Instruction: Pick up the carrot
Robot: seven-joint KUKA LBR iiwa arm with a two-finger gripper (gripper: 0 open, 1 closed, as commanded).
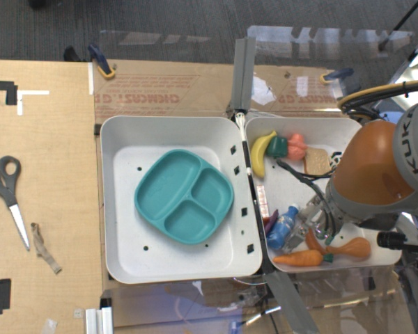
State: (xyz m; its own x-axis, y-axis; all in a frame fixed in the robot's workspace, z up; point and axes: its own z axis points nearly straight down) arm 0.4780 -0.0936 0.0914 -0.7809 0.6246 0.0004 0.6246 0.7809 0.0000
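Observation:
The carrot (pixel 299 258), orange with a green stub at its right end, lies along the front wall of the right bin (pixel 348 120). My gripper (pixel 315 225) hangs low just above and behind it, over the front middle of that bin. A small orange piece (pixel 311 241) shows right under the gripper, between it and the carrot. The arm's orange band (pixel 373 162) covers much of the bin's right side. I see nothing lifted off the bin floor.
The right bin also holds a banana (pixel 260 152), a green toy (pixel 279 146), a pink toy (pixel 296 145), a bread slice (pixel 318 161), a blue bottle (pixel 281 229) and a longer orange vegetable (pixel 350 248). A teal divided plate (pixel 184 196) lies in the left bin. Scissors (pixel 7 186) rest on the bench at left.

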